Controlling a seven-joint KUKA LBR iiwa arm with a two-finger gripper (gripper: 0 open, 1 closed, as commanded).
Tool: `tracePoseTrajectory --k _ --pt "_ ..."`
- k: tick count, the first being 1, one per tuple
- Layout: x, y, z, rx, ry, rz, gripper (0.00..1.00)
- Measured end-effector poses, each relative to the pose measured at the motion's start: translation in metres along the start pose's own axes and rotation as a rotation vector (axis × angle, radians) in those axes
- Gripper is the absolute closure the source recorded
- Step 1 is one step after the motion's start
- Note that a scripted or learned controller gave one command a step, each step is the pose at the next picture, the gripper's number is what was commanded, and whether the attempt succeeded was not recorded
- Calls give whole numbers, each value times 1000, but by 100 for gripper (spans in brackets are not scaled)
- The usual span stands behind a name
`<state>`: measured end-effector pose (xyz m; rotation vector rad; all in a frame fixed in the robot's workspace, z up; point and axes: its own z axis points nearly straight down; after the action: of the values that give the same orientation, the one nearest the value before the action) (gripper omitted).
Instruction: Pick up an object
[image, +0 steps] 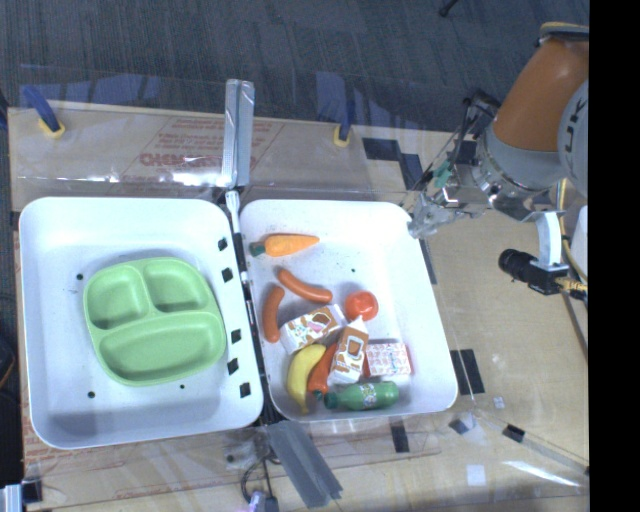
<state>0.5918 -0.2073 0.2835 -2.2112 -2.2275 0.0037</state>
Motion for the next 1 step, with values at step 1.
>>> tracePoseTrajectory --k 1 --pt "-1 49 133 0 0 -76 0"
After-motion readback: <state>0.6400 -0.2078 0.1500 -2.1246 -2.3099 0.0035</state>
